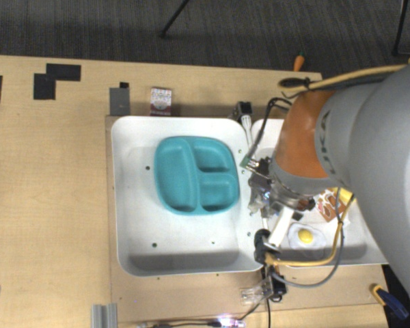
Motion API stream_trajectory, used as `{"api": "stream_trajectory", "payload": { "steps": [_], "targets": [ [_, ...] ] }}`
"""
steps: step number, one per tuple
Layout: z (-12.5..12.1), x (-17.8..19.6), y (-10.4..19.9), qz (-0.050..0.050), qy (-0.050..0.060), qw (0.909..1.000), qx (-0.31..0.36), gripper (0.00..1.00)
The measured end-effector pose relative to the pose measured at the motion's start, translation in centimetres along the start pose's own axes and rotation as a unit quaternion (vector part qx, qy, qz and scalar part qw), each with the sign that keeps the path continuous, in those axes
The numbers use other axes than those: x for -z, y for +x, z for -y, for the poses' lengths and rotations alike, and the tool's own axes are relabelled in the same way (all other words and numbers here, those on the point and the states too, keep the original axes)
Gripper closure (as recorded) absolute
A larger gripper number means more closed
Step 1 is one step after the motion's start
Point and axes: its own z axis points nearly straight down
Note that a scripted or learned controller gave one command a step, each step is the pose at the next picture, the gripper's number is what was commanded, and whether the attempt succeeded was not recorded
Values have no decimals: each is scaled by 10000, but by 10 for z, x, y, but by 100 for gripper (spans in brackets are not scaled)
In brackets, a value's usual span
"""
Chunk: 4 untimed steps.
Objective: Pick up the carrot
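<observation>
Carrot cannot be made out: right of the teal tray [195,175], the arm [369,156] covers most of the right bin [359,253]. A fried-egg toy [304,236] lies there, and whether the gripper [265,200] is spread or closed cannot be told.

Pale wooden bench [48,203] underneath, black patches [55,80] at far left; dark carpet floor [89,12] beyond, thin stand leg [184,5] crossing.
</observation>
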Motion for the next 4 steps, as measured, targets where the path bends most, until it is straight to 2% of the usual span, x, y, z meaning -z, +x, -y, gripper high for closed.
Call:
{"api": "stream_trajectory", "payload": {
  "steps": [1, 2, 3, 4],
  "targets": [
    [-20, 112, -33, -19, -67, 9862, 1652, 100],
    [-7, 3, 0, 5, 10, 9910, 1340, 100],
    [-57, 34, -71, 10, -61, 9297, 3682, 100],
    [-90, -5, 9, -2, -45, 8914, 4532, 100]
  ]
}}
